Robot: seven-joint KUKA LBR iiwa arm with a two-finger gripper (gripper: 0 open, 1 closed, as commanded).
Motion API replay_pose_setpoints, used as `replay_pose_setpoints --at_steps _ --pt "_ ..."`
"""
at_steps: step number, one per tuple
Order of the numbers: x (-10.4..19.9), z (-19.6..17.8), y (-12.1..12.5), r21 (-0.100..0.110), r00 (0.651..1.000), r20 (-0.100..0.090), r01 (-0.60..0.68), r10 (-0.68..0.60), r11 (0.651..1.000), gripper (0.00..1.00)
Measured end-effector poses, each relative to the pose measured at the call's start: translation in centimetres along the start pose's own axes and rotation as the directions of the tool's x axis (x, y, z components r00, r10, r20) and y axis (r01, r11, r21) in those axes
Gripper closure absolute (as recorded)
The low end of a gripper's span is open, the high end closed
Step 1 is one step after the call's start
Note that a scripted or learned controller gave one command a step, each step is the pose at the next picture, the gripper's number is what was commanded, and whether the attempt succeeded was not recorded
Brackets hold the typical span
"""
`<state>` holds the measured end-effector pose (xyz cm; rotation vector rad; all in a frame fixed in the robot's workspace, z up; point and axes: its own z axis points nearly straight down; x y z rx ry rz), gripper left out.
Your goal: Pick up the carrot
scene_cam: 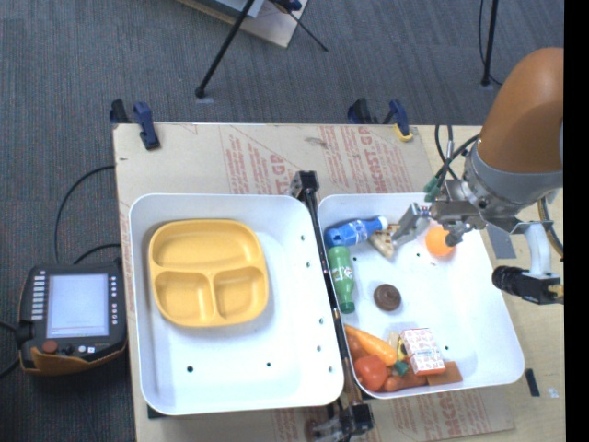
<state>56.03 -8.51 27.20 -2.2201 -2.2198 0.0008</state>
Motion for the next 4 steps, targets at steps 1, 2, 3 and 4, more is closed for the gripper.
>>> replay_pose_setpoints --at_steps 1,2,3,4 --pt "-7.1 6.2 3.6 0.007 0.999 0.001 -0.043 0.043 0.999 0.0" --pt "-10.9 16.6 6.1 0.012 1.0 -0.003 -0.02 0.02 1.0 0.0" --pt "-11.4 18.5 5.7 0.003 0.994 -0.003 -0.105 0.105 0.994 0.0" --pt "-11.4 17.4 5.8 0.002 0.994 -0.006 -0.106 0.106 0.994 1.0"
